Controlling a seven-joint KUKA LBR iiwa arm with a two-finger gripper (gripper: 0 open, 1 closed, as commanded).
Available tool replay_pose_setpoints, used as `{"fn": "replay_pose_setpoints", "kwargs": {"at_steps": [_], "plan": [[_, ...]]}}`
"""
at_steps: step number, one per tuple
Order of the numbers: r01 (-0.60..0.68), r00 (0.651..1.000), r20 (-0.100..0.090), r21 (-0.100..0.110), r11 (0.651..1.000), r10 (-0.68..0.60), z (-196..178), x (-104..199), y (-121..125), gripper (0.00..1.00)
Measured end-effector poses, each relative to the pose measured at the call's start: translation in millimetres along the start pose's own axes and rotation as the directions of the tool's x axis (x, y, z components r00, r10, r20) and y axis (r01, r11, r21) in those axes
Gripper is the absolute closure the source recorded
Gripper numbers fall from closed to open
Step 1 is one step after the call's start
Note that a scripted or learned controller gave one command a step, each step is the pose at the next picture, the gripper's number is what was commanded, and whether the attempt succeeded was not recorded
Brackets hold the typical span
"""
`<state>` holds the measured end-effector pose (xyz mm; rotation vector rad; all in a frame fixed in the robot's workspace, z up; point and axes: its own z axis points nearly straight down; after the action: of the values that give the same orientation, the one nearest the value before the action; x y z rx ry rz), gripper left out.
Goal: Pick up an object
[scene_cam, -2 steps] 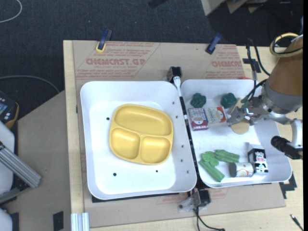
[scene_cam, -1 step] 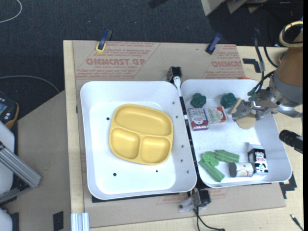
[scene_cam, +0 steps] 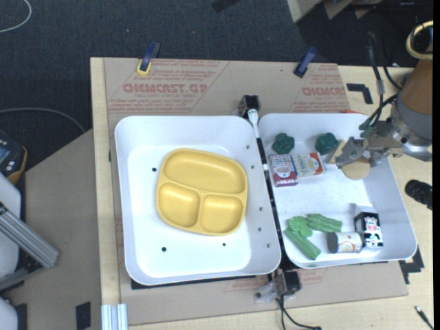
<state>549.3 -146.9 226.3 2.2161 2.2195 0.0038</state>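
Over the right bin (scene_cam: 405,215), I see the gripper (scene_cam: 357,158) above a tan disc (scene_cam: 356,170); can't tell its finger state. Nothing picked yet.

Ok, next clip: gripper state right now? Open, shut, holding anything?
Gripper: cannot be told; it sits low over the right bin, beside a tan round object.

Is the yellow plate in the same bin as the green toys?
No, the yellow plate lies alone in the left bin, while the green toys lie in the right bin.
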Motion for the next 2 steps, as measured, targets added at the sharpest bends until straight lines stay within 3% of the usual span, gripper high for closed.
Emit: {"fn": "replay_pose_setpoints", "kwargs": {"at_steps": [1, 2], "plan": [[0.004, 1.0, -0.005, 0.007, 1.0, -0.004, -10, 49, -23, 1.0], [0.003, 1.0, -0.005, 0.011, 1.0, -0.003, 6, 93, -48, 1.0]]}}
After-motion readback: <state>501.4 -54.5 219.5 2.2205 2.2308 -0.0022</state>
